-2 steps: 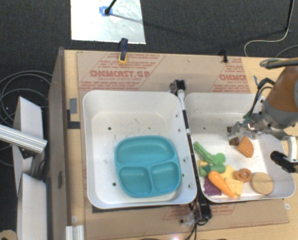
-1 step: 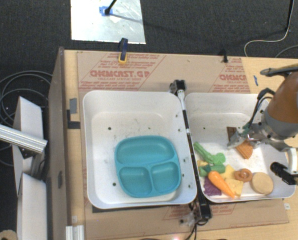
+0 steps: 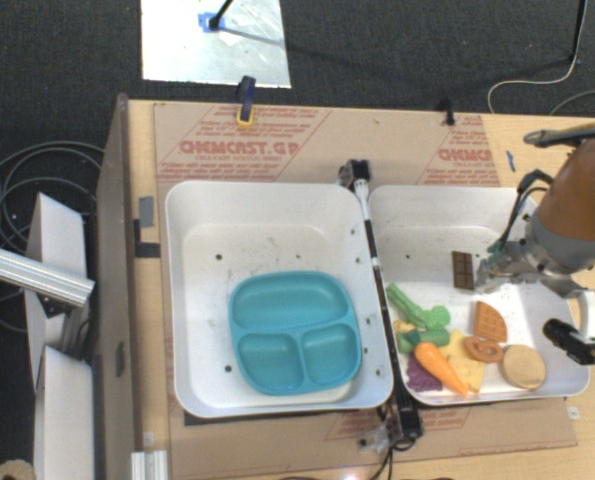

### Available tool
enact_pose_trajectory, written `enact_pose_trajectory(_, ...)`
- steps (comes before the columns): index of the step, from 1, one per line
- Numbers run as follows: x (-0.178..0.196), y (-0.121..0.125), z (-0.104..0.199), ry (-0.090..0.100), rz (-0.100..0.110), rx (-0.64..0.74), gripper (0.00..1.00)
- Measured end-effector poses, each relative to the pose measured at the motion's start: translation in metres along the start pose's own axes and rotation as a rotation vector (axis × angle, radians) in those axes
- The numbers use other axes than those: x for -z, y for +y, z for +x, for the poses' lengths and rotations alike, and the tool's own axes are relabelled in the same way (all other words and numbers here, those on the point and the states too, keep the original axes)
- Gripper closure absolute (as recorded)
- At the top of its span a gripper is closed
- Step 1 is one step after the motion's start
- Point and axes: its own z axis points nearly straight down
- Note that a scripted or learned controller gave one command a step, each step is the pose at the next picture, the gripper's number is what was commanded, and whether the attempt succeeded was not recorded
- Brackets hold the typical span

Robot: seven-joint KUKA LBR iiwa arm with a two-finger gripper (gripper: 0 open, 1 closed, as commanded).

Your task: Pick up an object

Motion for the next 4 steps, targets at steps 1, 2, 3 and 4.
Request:
enact_pose_trajectory(1, 0.0, 0.0, 0.0, 0.0, 0.001, 0.0, 0.0)
enact_pose_trajectory(2, -0.011, 0.045, 0.019, 0.001, -0.001, 0.005, 0.0)
enact_pose_trajectory(3, 0.001, 0.044, 0.017, 0.0, -0.002, 0.005, 1.0)
enact_pose_trajectory(4, 0.055, 0.044, 0.04, 0.0, -0.002, 0.004, 1.0)
